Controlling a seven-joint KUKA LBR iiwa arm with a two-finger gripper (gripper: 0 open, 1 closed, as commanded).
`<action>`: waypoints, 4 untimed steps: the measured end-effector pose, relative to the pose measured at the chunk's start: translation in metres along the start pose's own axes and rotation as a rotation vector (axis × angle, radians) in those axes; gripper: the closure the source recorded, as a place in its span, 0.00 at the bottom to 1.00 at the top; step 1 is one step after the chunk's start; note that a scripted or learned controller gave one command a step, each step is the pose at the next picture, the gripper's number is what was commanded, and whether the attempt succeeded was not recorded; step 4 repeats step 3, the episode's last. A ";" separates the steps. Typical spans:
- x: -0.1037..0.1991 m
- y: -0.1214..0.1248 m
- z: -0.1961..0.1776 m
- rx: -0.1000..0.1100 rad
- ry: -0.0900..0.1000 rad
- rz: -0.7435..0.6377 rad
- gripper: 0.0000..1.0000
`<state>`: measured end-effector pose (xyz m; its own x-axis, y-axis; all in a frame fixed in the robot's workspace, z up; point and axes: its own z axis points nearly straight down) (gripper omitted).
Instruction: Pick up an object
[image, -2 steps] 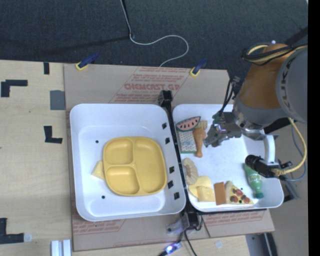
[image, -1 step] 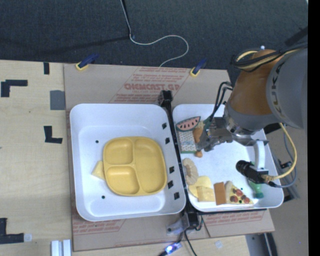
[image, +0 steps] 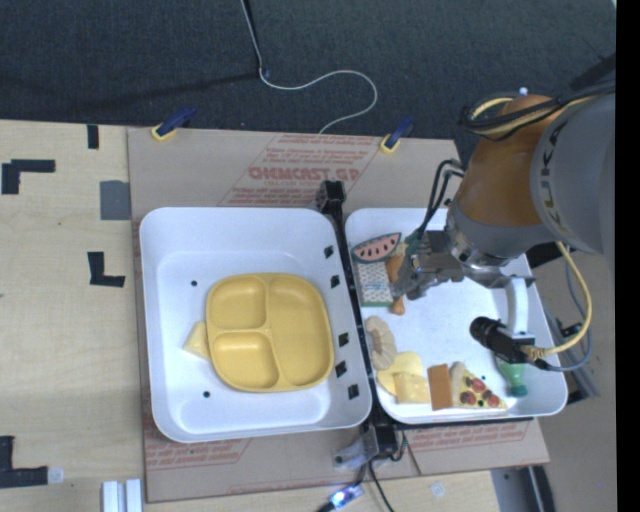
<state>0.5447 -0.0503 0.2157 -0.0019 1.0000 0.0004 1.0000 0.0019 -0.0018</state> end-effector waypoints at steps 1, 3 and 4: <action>-0.011 0.004 -0.001 0.000 0.000 0.001 1.00; -0.006 0.005 -0.017 -0.001 0.001 -0.001 1.00; -0.006 0.005 -0.017 -0.001 0.001 -0.001 1.00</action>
